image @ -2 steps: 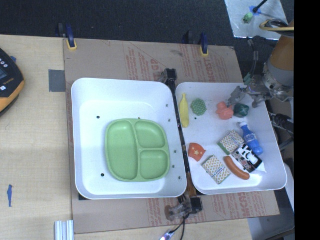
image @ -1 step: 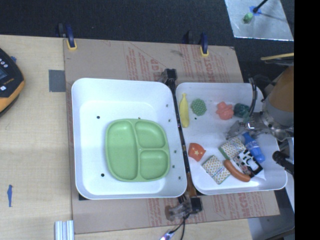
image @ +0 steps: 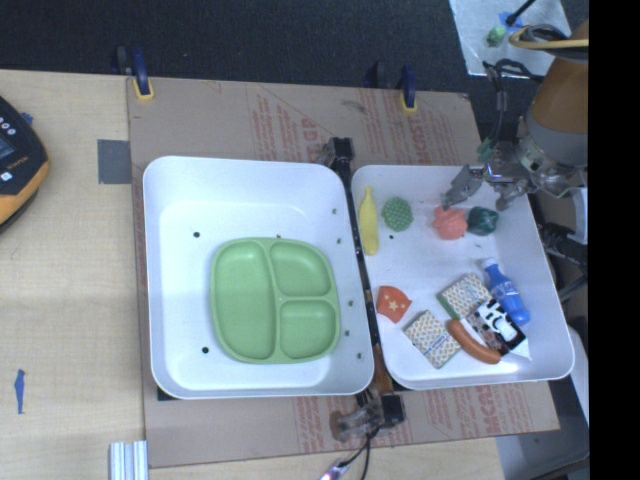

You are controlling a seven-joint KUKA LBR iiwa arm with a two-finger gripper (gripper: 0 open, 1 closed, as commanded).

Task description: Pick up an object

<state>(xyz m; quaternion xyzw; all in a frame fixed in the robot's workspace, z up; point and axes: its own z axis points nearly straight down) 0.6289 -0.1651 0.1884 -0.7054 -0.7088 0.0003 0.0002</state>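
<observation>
Gripper (image: 482, 190) low over far end of right bin (image: 560, 358), fingers spread apart, nothing between them. Red-orange lump (image: 450, 223) lies just below the left finger; dark green piece (image: 484, 220) just beside it, under the right finger. Green ball (image: 397, 213) and yellow banana (image: 368, 221) further left. Left bin (image: 170, 183) bears green divided plate (image: 273, 299).

The claw (image: 487, 190) is hovering over the right bin (image: 560, 298), near a red ball (image: 450, 223) and a dark green object (image: 483, 220). A green tray (image: 274, 300) is lying in the left bin (image: 175, 198).
</observation>
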